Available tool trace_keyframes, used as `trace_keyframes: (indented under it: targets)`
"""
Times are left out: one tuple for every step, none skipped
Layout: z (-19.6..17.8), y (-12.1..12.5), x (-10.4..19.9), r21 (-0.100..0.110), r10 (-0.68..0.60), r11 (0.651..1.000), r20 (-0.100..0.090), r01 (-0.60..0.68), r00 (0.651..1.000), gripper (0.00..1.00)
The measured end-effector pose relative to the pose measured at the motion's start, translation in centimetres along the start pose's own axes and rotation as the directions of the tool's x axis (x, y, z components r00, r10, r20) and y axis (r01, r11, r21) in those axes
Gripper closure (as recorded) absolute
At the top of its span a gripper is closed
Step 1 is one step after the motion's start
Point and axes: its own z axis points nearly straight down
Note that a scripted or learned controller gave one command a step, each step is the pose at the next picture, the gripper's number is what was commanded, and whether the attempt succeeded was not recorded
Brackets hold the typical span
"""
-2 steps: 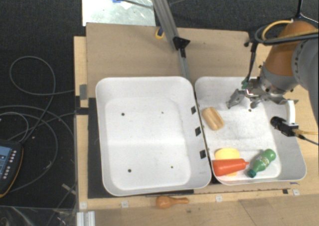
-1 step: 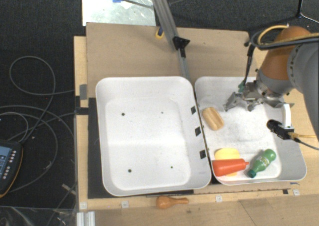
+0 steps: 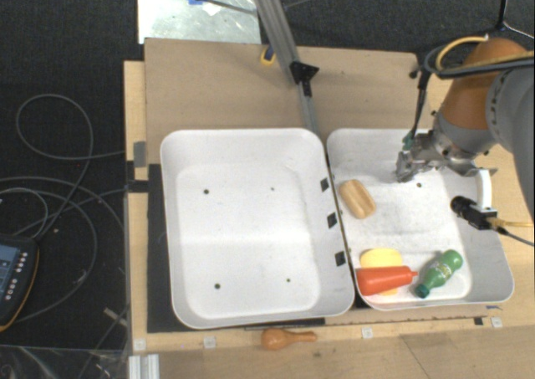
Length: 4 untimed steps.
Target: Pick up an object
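The right bin point(image 3: 493, 285) holds a tan bread-like roll point(image 3: 357, 198) near its left wall. At the bin's front lie a yellow object point(image 3: 380, 258), an orange carrot-like piece point(image 3: 384, 279) and a green bottle point(image 3: 438, 273). My gripper point(image 3: 407, 168) hangs over the back part of the right bin, to the right of the tan roll and apart from it. Nothing shows between its fingers.
The left bin point(image 3: 242, 227) stands beside the right one. A tan pear-shaped object point(image 3: 287, 337) lies on the bench in front of the bins. A grey pole point(image 3: 280, 26) slants across the back of the bench. Cables lie on the dark floor at left.
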Motion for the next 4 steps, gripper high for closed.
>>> trace_keyframes:
  targets:
    - [-4.5, -0.3, 0.1, -0.002, 0.004, 1.0, 0.0, -0.004, 1.0, 1.0]
    - [-10.6, 0.6, -0.6, -0.004, 0.004, 1.0, 0.001, -0.004, 1.0, 1.0]
    - [-17.1, 1.1, -0.7, -0.006, 0.004, 1.0, 0.001, -0.004, 1.0, 1.0]
    - [-16.4, 0.3, 5.3, 0.004, 0.0, 1.0, -0.003, 0.0, 1.0, 1.0]
